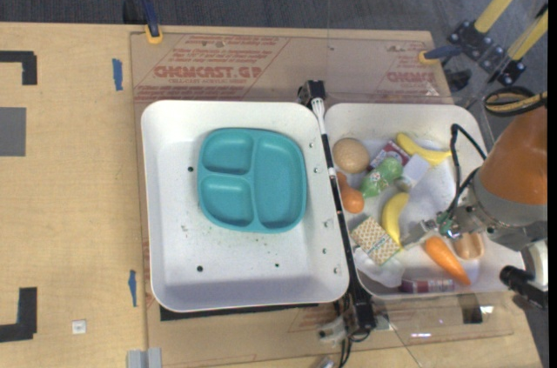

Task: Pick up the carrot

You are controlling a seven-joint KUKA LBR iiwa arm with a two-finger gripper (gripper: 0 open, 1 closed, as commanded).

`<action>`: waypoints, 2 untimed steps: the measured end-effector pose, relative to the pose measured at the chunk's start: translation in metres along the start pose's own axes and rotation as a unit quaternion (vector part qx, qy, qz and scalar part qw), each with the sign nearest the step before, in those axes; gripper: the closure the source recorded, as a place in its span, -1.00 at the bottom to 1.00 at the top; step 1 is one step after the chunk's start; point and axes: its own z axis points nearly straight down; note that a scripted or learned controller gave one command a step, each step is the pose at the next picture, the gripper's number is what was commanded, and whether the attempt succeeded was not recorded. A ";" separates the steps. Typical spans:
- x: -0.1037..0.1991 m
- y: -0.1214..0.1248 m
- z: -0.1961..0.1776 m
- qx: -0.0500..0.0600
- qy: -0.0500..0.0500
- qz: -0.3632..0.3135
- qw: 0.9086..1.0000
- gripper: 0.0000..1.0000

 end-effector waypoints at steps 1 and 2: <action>-0.005 0.005 -0.013 -0.011 -0.010 0.001 1.000 1.00; 0.019 0.044 -0.070 -0.001 0.000 0.071 0.998 1.00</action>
